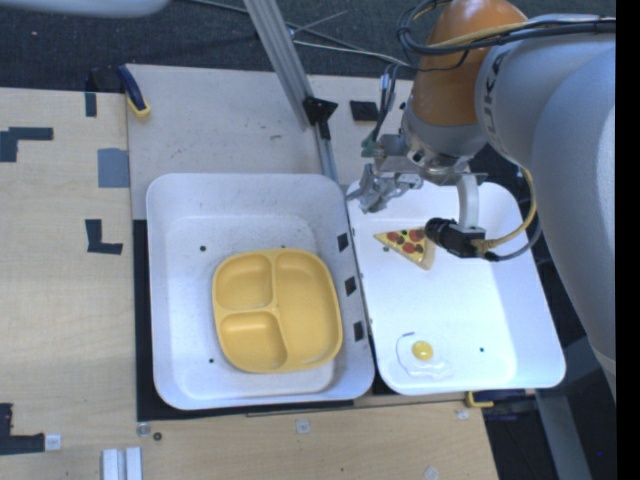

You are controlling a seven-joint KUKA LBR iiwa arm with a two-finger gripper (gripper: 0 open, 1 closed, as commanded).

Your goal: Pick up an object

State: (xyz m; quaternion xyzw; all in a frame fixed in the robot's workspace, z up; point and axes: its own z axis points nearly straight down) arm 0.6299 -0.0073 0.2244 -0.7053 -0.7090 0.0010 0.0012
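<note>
1. Two shallow white bins sit side by side on the bench: the left bin point(180, 208) and the right bin point(500, 308). Both are smooth, with rounded corners and a raised rim.
2. The left bin holds one yellow plate point(276, 309). It is a rounded rectangle with three compartments, one long one on its right side and two smaller ones on its left, and its surface looks smooth and matte, like plastic.
3. The right bin holds two toy foods: one pizza slice point(407, 244) and one fried egg point(421, 356).
4. The pizza slice is a flat wedge, tan-yellow with red and dark spots on top. It lies in the upper left part of the right bin, near the dividing edge between the bins.
5. The fried egg is a flat, irregular white patch with a round yellow yolk. It lies near the front edge of the right bin, well apart from the pizza slice.
6. One arm point(560, 98) reaches in from the right, grey and glossy, with a rounded orange band above the wrist and dark cables looped around it.
7. The gripper point(372, 196) is metallic grey and sits over the upper left corner of the right bin, just above and to the left of the pizza slice. Whether it is spread or pressed together cannot be told, and nothing is seen held in it.
</note>
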